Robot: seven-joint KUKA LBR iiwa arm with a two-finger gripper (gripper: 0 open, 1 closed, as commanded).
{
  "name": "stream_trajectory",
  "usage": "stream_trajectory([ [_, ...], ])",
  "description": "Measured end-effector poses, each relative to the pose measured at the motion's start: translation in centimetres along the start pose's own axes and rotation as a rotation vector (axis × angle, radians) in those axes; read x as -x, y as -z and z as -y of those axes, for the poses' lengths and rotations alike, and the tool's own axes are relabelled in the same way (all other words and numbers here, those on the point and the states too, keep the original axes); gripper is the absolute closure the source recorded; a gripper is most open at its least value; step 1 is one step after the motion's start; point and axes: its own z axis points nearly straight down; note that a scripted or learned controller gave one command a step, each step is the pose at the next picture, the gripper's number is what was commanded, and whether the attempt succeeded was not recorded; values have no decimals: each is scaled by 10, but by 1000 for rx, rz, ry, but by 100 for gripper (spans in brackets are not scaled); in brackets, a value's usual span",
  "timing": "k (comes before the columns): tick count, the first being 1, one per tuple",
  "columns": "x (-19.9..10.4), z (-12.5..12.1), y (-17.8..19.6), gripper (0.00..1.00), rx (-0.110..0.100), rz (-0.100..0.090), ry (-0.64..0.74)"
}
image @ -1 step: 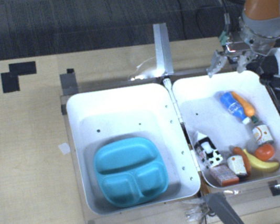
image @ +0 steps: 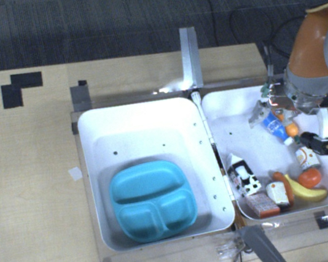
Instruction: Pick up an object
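My gripper hangs over the far right part of the right bin, below the orange band of the arm. Right under it lies a small blue bottle with a white cap, slanted toward the bin's front, with a little orange piece beside it. From this angle I cannot make out whether the gripper touches the bottle. Toward the front of the bin lie a banana, a red tomato, a small white bottle, a black-and-white toy and a reddish box.
The left bin holds a blue divided tray in its front half. A metal post rises behind the wall between the bins. Cables run at the bench's right edge, beside the arm.
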Motion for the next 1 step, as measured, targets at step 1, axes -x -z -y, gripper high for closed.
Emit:
stream_trajectory([
  [1, 29, -12, -56, 0, 9, -9, -23],
])
